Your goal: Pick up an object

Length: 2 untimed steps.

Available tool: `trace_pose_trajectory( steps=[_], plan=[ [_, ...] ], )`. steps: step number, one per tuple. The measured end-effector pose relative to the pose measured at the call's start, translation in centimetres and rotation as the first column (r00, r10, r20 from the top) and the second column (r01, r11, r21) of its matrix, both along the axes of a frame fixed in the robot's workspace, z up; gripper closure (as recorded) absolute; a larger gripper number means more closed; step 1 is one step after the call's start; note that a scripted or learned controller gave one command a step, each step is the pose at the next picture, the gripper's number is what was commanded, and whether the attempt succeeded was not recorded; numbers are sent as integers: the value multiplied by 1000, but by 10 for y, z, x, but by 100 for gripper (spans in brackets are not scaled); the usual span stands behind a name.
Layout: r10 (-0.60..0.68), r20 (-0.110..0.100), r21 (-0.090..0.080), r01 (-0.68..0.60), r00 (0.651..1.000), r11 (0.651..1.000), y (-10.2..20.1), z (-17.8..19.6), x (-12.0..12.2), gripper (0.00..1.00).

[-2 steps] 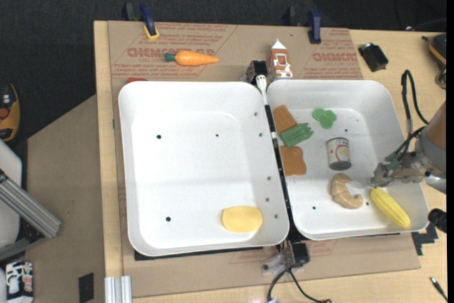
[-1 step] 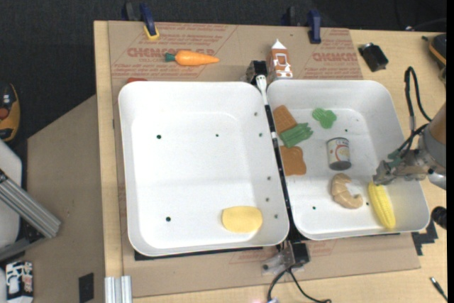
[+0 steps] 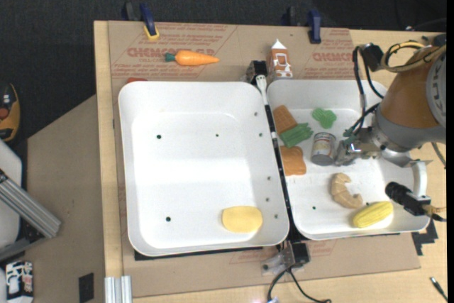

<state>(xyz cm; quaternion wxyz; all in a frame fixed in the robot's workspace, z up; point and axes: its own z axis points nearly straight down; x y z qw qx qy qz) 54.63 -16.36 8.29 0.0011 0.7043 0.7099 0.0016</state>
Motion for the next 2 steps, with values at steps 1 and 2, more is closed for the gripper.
trace_pose_trajectory(
  steps=[1, 2],
  plan=[
    [8, 8, 5, -8, 1000, 1000, 132, 108, -8, 100],
    [-9, -11, 2, 9, 1000, 1000, 143, 101, -69, 100]
  ],
)
